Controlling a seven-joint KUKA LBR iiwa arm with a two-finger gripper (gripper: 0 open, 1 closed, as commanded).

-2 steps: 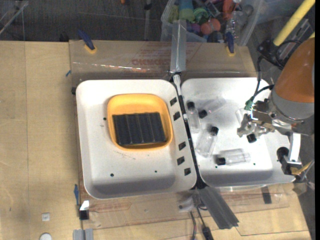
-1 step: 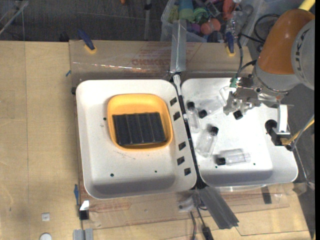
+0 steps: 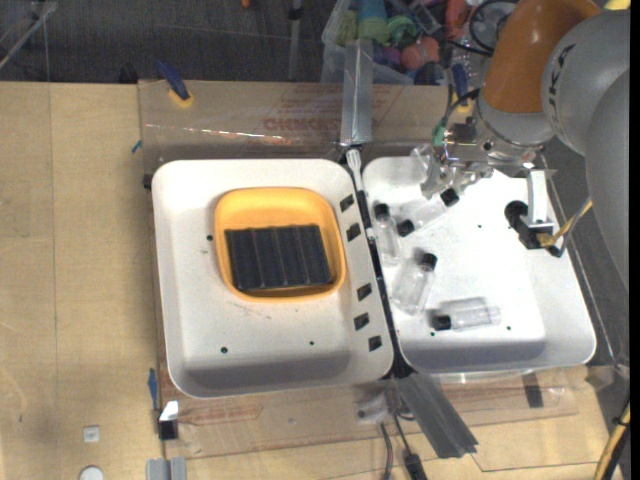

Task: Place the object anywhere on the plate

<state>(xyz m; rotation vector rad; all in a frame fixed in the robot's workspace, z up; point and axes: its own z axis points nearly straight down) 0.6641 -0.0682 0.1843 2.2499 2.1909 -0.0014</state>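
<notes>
On the tabletop (image 3: 70, 268) two shallow white bins sit side by side. The left bin (image 3: 190, 348) holds an orange plate (image 3: 232, 208) with a dark ribbed rectangular object (image 3: 278, 258) lying flat in its middle, inside the raised rim.

The right bin (image 3: 560, 318) holds several small clear vials with black caps: one lying on its side near the front edge (image 3: 466, 315), one near the middle (image 3: 415, 280), and another close to the left wall (image 3: 384, 230), all apart from one another.

The arm (image 3: 570, 58) reaches in from the far right, and the jaws (image 3: 443, 180) hang over the far part of the right bin. They seem to close on a clear vial (image 3: 432, 203) with a black cap, though the glare on the clear plastic leaves the grip uncertain.
</notes>
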